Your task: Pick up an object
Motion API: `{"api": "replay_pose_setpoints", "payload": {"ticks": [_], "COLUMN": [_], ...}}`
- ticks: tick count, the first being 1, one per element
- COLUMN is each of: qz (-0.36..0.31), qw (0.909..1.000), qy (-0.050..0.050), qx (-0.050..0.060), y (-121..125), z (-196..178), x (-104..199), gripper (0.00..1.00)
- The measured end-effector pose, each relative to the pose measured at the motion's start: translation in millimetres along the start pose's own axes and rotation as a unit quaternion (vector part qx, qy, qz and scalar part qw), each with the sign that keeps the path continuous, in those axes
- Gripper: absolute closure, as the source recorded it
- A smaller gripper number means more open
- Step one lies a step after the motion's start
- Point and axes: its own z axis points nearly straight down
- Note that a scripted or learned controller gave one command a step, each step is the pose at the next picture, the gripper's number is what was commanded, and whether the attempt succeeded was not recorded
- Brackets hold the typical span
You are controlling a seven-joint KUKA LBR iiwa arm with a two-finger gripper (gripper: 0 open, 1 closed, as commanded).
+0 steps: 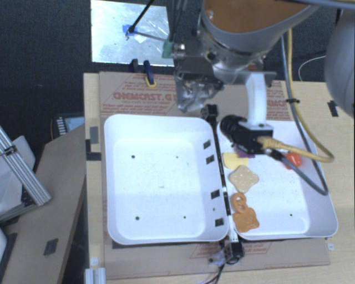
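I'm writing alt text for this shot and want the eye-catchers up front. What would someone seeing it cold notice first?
First the big grey arm with its orange band filling the top, reaching down over the right bin. Next, the small cluster of toy items along that bin's left side: a pale waffle-like piece, an orange pretzel shape and a tan-orange piece below it, with a red item further right. The left bin is a broad white expanse beside them.

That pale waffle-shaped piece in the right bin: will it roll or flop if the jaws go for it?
The waffle piece lies flat, so rolling seems unlikely. Its low profile gives little edge to pinch; it may slide on the smooth right bin. It looks like light, stiff toy food, though I can't confirm that.
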Motion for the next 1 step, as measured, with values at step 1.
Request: {"api": "replay_pose_setpoints", "payload": {"ticks": [1], "qz": [0.002], "qw": [1.0], "qy": [0.0], "qx": [0.0], "y": [-1.0], "z": [-0.2], "x": [14.1], "gripper": [1.0]}}
